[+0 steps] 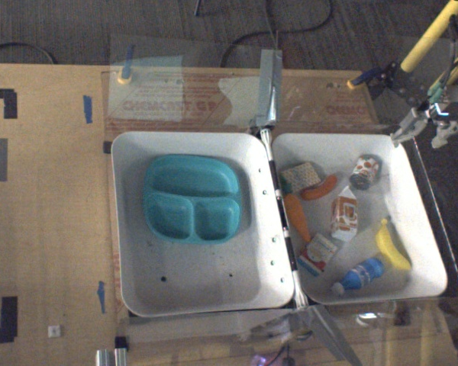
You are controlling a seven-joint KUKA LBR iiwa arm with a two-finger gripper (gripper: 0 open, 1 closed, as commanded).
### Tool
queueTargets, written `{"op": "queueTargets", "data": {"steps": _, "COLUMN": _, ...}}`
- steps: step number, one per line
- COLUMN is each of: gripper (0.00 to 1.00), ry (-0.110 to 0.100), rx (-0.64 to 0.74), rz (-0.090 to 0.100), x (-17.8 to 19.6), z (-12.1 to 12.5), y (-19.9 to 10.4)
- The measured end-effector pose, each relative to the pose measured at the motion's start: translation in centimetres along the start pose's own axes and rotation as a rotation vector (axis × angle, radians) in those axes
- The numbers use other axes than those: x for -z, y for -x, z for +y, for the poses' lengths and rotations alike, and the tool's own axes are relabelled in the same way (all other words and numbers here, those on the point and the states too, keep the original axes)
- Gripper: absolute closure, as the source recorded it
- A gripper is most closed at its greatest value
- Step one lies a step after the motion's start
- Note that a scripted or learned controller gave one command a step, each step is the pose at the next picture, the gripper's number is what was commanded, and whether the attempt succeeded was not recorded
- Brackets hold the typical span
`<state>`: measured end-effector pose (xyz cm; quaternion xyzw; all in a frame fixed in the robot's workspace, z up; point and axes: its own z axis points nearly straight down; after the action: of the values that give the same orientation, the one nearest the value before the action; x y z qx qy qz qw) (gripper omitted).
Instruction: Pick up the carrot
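Carrot (296,216) lies in the right bin (424,227), against its left wall, long axis running top to bottom, tilted a little. Just above it a tan waffle-textured square (301,175), and beside that a red sausage (319,188) slanting up to the right, near the carrot's top end. Below the carrot, a small boxed item with a red-blue edge (318,252), close to the carrot's lower tip. Further right a small carton with red print (345,215), a can (365,171) near the top wall, a banana (391,246) by the right side, a blue bottle (359,275) at the bottom. Left bin (130,227) holds a teal divided plate (191,197). Gripper (435,120) sits at the right bin's upper right corner, outside the rim, well apart from the carrot, holding nothing.
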<state>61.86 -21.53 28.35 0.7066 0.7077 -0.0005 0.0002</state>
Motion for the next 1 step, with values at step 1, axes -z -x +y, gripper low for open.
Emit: {"op": "queueTargets", "data": {"steps": 1, "gripper": 0.0, "ry": 0.0, "rx": 0.14, "rz": 0.001, "x": -8.72, "z": -0.23, "y": -3.35}}
